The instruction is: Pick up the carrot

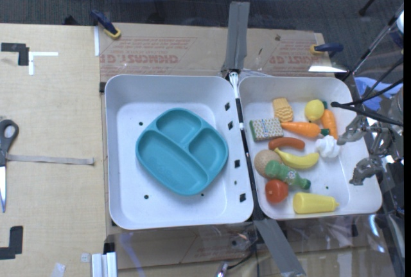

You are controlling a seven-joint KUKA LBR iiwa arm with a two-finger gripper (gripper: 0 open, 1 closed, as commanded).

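Observation:
The carrot (pixel 300 129) is orange and lies flat, pointing left to right, in the upper middle of the right bin (pixel 359 202). A second, shorter orange carrot-like piece (pixel 329 121) lies just to its right, beside a yellow lemon (pixel 314 110). My gripper (pixel 354 155) hangs over the right bin's right side, to the right of and slightly below the carrot. Its two metal fingers (pixel 350 134) stand apart with nothing between them, so it is open. A gap separates it from the carrot.
Around the carrot lie a cracker (pixel 282 108), a green-white block (pixel 266 128), a red sausage (pixel 286 142), a banana (pixel 298 159), a white lump (pixel 329 147), a tomato (pixel 277 190) and a yellow piece (pixel 314 203). The left bin (pixel 119 141) holds a teal divided plate (pixel 183 150).

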